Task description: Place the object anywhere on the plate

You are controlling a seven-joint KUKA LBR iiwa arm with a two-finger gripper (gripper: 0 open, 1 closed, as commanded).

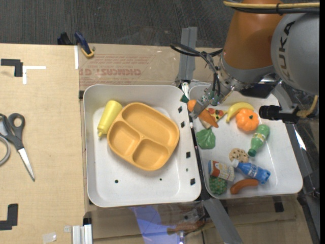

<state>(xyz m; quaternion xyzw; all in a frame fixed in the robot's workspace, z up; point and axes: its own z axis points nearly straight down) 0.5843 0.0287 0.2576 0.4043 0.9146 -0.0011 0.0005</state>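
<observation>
Orange-banded arm's jaws (pixel 204 105) hover over a toy pizza slice (pixel 212 116); whether they grip it I cannot tell. Crowding neighbours, the orange ball (pixel 191 105) and green leaf (pixel 206 138), could spoil the grasp, leaving the yellow three-compartment plastic plate (pixel 142 135) unfilled.

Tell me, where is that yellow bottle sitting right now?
The yellow bottle lies in the left bin, tucked against the upper-left edge of the orange divided plate, far from the toy food in the right bin.
</observation>
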